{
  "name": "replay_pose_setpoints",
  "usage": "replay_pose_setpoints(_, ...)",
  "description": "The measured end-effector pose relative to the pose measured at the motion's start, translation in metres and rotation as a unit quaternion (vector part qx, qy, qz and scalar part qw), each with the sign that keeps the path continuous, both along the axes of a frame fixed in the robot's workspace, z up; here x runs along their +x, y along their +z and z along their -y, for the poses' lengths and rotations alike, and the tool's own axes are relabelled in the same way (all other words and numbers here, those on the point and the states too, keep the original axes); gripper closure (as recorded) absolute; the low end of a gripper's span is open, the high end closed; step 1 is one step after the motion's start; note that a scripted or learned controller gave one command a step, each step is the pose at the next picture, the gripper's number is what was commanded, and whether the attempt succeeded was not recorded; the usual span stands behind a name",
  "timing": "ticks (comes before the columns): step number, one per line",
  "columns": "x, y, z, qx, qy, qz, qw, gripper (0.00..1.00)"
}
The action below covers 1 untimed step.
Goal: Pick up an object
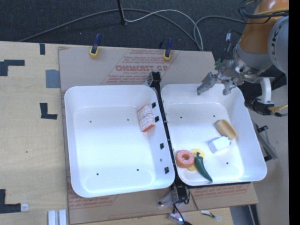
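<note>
Objects for picking were seen in both bins. With the black divider [161, 125] between the bins taken as landmark: just left of it, in the left bin [84, 125], an orange-and-white packet [146, 118] lay near that bin's right wall. Just right of the divider's lower end, in the right bin [243, 172], a pink doughnut [184, 158] was found, with a yellow piece [195, 153] and a green pepper [202, 167] touching it on its far side. Farther right of the divider lay a small white block [219, 144] and, just above it, a tan bread roll [226, 128].

The gripper [217, 86] was held above the right bin's upper rim, well right of the divider's top, its two fingers spread apart with nothing between them.

Both bins were set on a brown cardboard sheet [136, 67] printed in red, pinned by two yellow-and-blue clamps [95, 47] beyond the divider's top. The sheet rested on a pale wooden bench [28, 125] marked with dark tape pieces. Dark carpet [61, 8] crossed by cables [154, 15] was seen beyond the bench.
</note>
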State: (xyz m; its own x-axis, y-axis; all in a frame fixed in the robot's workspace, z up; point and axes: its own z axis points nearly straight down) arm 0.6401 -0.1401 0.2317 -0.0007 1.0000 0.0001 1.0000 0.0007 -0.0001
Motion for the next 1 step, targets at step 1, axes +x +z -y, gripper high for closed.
replay_pose_setpoints(1, 0.0001, 0.0101, -0.0004, 0.0001, 0.0, 0.0, 1.0, 1.0)
